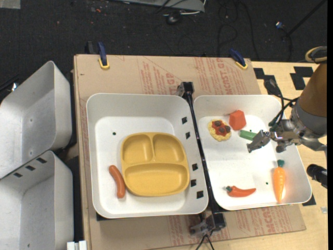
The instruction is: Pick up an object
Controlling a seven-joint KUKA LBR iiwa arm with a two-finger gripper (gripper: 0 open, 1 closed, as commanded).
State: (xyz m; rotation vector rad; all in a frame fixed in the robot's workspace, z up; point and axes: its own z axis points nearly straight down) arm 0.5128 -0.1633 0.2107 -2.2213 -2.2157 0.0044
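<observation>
My gripper point(269, 142) hangs over the right bin point(237, 163), near its right side, on the arm coming in from the right. Its two dark fingers point(255, 142) stand apart, open, with nothing between them. A small green piece point(246, 135) lies just left of the left finger, close to it. A red block point(237, 119) and a yellow pizza toy point(220, 129) lie further left. An orange carrot point(279, 183) lies below the gripper, and a red chili pepper point(241, 191) rests near the bin's front.
The left bin point(104, 139) holds a yellow divided plate point(154, 164) and a sausage point(117, 180) beside it. A black divider point(196, 150) runs between the bins. Cables trail near the arm at the right edge.
</observation>
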